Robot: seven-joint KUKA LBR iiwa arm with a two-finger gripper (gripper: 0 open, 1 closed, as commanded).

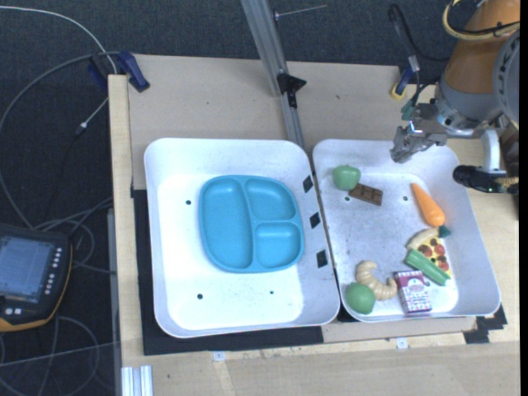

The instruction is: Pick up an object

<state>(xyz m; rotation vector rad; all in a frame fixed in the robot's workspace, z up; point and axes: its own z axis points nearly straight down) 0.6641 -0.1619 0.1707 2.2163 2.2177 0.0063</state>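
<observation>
gripper (407, 149) sits at the top rim of the right bin (487, 254), upper right of frame. can't tell jaw state, too small and dark, and nothing visible in it. nearest picks: brown block (366, 194) and green ball (346, 176), both left and below it, just beside each other, so a descent on one could clip the other. the rim is close, so a collision is likely if it drops straight down. carrot (428, 205) lies lower right of the gripper, long axis diagonal, tip toward upper left, blunt end lower right. jaws closing along that axis would slip off.
</observation>
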